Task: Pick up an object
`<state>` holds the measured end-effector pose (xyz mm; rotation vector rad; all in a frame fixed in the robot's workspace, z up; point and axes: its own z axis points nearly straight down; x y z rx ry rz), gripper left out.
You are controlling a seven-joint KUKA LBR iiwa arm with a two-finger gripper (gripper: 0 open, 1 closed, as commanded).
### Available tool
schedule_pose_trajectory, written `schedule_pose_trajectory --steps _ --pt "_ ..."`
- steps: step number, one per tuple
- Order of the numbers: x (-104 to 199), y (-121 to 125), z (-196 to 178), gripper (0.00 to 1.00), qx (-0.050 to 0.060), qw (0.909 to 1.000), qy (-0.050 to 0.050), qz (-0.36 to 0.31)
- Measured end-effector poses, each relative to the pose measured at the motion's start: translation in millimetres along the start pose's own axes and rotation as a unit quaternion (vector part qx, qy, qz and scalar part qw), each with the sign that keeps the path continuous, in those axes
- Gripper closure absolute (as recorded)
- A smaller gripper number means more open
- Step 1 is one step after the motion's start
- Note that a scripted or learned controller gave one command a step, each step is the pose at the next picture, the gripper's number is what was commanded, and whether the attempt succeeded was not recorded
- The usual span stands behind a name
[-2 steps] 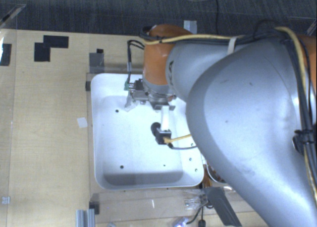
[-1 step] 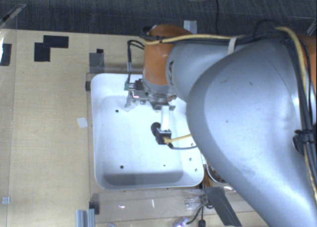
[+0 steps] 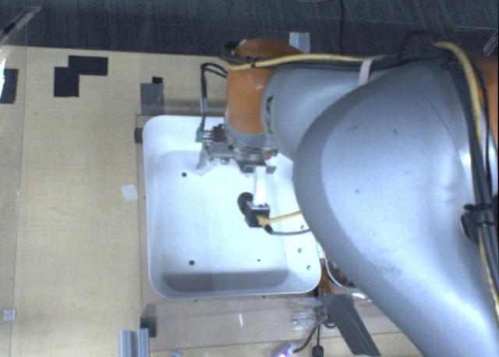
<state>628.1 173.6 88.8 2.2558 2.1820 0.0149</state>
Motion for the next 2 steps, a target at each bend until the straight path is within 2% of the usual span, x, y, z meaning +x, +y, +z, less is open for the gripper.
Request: schedule_pose_trajectory --steps 1,2 --pt "9 -11 -76 0.00 0.002 0.9983 -0.002 -0.059" --pt "52 40 2 0.00 0.001 0.9990 -0.001 -0.045"
